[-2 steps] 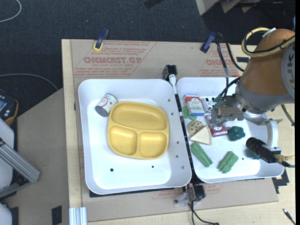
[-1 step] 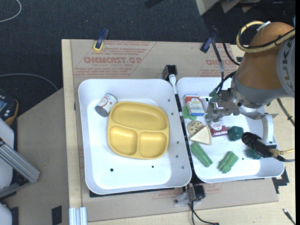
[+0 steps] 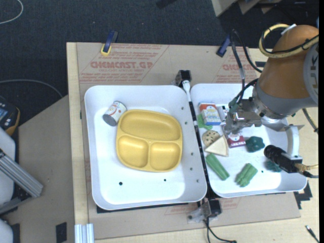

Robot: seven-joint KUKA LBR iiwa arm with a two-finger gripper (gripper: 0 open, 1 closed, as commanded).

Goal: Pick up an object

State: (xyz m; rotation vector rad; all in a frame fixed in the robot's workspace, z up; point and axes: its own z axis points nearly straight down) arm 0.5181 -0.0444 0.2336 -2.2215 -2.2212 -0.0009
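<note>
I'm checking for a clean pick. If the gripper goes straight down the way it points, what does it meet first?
Probably the small red packet lying under the gripper in the right bin, though depth is hard to judge.

Two white bins [image 3: 96, 151] are seen on a tan board printed in red, a yellow divided tray [image 3: 149, 139] and a white-and-grey can [image 3: 114, 113] in one, green toy vegetables [image 3: 246, 174], a tan wedge [image 3: 217, 147] and a red packet [image 3: 236, 141] in the other.
</note>
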